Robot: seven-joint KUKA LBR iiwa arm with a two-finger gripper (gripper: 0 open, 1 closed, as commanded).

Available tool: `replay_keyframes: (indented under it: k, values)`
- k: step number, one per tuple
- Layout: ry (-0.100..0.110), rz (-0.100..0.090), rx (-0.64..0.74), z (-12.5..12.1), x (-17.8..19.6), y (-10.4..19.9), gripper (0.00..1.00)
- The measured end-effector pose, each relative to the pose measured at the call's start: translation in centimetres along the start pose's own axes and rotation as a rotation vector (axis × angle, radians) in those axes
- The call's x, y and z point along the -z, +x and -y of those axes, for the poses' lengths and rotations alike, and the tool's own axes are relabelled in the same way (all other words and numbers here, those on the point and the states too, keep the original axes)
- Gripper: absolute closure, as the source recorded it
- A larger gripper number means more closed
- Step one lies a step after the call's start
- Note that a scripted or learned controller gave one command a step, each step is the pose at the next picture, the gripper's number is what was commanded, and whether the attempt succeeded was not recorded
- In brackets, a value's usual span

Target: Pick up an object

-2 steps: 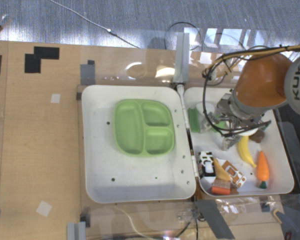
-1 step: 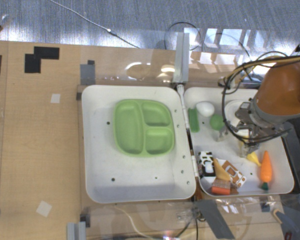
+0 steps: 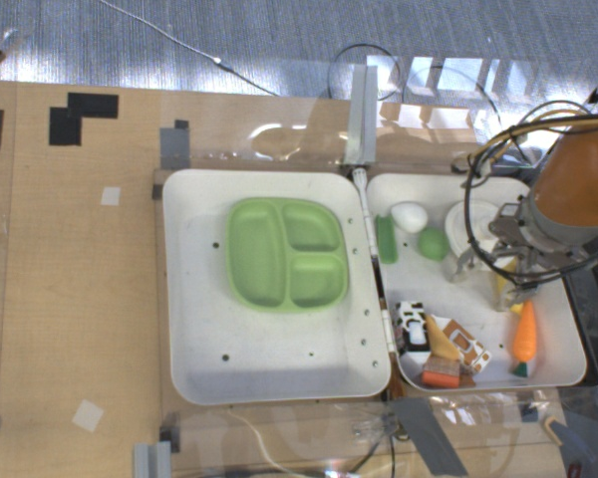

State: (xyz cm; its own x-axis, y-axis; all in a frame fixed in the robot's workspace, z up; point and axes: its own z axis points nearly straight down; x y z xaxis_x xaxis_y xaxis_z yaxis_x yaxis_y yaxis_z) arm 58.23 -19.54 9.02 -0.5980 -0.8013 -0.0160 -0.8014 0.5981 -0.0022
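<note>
- White left bin (image 3: pixel 194 366) is occupied by a green divided plate (image 3: pixel 285 253).
- Toys, among them a carrot (image 3: pixel 524 337), are seen in the right bin (image 3: pixel 568 366).
- Gripper (image 3: pixel 498 259) is positioned over that bin; its grip state cannot be told.

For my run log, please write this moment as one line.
arm: over right bin | hand: low in right bin, grasp unclear | carrot: lying in bin beside hand | green tray: in left bin | pick: not confirmed
</note>
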Motion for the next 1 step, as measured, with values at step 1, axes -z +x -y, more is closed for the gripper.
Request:
replay_keyframes:
  k: [1]
  values:
    - [0.014,-0.004,-0.119,-1.93,0.13,2.45,0.0]
